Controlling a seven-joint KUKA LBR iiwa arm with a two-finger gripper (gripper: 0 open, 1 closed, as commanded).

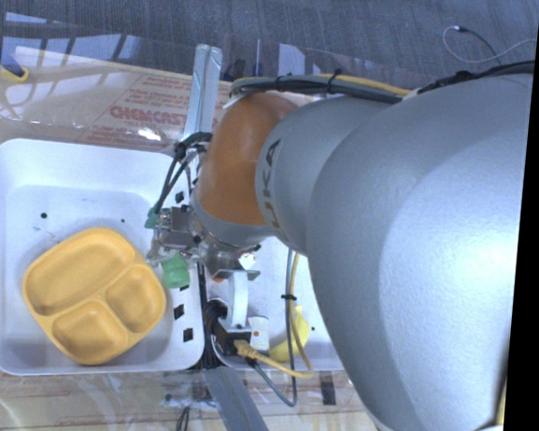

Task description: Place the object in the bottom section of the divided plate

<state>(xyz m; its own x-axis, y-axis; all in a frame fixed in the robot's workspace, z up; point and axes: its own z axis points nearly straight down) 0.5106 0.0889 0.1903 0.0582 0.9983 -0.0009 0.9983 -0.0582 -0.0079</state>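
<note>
Red "CHEMCAST" print on sheet (pixel 133 112); end effector (pixel 176 263) grip state unclear beside yellow plate (pixel 94 294).

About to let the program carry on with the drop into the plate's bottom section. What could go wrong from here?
1. The gripper sits by the yellow divided plate's right rim, over the right-hand compartment rather than the bottom one, so a release here might land wrong.
2. The small green object at the gripper is mostly hidden; I can't confirm a firm hold.
3. The arm blocks much of the right bin from the camera.
</note>
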